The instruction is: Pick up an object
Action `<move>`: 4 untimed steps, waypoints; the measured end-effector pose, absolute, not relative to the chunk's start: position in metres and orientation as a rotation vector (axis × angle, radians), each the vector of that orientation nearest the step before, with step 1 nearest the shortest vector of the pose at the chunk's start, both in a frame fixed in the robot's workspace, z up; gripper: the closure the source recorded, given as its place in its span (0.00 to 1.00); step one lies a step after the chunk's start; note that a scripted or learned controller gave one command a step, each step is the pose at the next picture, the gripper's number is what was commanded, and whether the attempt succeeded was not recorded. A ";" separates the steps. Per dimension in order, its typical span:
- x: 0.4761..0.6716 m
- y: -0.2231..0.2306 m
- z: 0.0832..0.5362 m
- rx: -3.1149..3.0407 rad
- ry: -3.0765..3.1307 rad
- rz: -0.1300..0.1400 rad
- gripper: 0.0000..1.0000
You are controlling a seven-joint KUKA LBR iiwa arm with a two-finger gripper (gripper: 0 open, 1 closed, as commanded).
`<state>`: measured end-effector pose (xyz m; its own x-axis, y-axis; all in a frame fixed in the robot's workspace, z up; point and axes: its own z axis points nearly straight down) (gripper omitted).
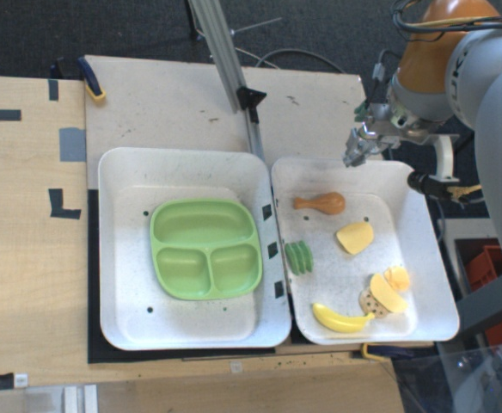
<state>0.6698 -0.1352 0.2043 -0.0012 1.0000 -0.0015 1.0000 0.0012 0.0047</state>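
Hand (355, 155) hovers over right bin's (423, 231) far rim, seemingly empty.

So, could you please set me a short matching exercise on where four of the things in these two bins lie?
Things:
1. green divided plate
2. brown drumstick
3. banana
4. small green ridged piece

Places:
A. near edge of the right bin, toward its left corner
B. far part of the right bin, nearest the gripper
C. middle of the left bin
D. right bin, close to its left wall, about halfway along it

Pairs: 1-C, 2-B, 3-A, 4-D
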 end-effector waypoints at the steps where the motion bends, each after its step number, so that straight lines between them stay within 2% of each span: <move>1: 0.671 -0.135 0.258 2.217 2.220 0.005 1.00; 4: 0.652 0.032 0.232 2.216 2.232 -0.001 1.00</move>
<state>0.6518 0.0323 0.2322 -0.0071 1.0000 0.0018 1.0000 0.0071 -0.0028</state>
